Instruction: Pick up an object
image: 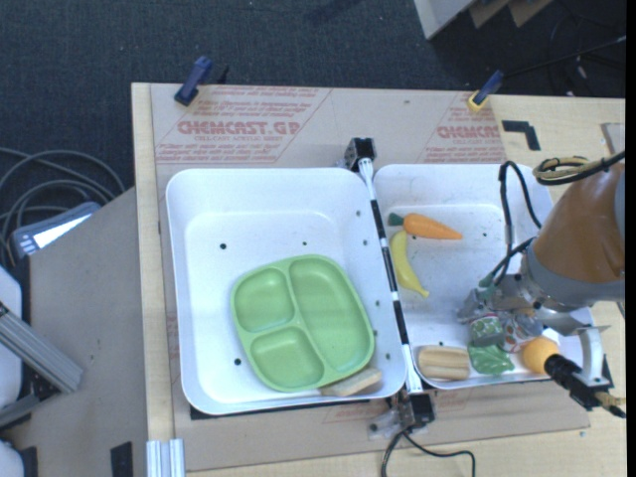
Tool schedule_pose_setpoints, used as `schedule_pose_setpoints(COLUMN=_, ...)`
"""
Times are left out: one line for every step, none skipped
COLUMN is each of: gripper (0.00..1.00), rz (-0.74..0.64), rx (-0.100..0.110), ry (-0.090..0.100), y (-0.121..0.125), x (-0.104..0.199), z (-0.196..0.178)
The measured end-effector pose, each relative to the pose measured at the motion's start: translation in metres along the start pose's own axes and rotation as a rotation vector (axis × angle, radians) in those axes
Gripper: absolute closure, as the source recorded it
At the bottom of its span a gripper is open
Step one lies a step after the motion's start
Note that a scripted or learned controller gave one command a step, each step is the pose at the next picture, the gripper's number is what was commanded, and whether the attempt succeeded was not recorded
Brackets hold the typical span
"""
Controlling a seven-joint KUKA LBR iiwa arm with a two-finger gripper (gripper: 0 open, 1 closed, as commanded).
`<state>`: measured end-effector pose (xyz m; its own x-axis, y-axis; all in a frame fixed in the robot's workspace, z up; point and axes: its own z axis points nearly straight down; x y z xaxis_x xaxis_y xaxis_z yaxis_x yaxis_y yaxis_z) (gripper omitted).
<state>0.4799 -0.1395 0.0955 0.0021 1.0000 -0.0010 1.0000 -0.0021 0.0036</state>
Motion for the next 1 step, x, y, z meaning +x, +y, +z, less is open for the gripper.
schedule_pose_setpoints(gripper=1.0, rz=-0.003, rx=0.003, ry=0.001, y=0.0429, x=0.0765, z=-0.0891)
